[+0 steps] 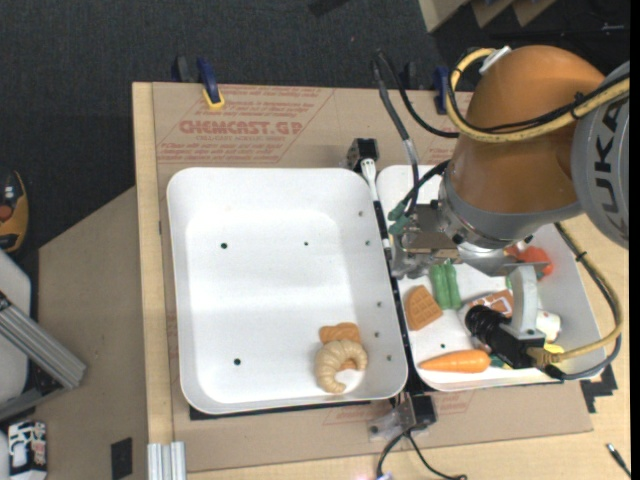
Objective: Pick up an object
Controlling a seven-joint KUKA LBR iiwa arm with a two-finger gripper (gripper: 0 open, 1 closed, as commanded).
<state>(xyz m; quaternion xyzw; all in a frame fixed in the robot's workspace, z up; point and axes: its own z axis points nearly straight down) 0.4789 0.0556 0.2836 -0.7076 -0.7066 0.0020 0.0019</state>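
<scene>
Honestly, I cannot tell my claw's [432,260] state; it sits low at the right bin's [590,298] nine o'clock edge. Crowded green piece [444,286], cracker [422,308] and carrot [455,362] risk a glancing, empty grab.

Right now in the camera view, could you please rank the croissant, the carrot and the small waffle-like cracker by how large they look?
Largest to smallest, as they appear:
1. croissant, in the left bin
2. carrot, in the right bin; longer but thinner than the croissant, so these two are close
3. waffle-like cracker, in the right bin, clearly smallest
</scene>
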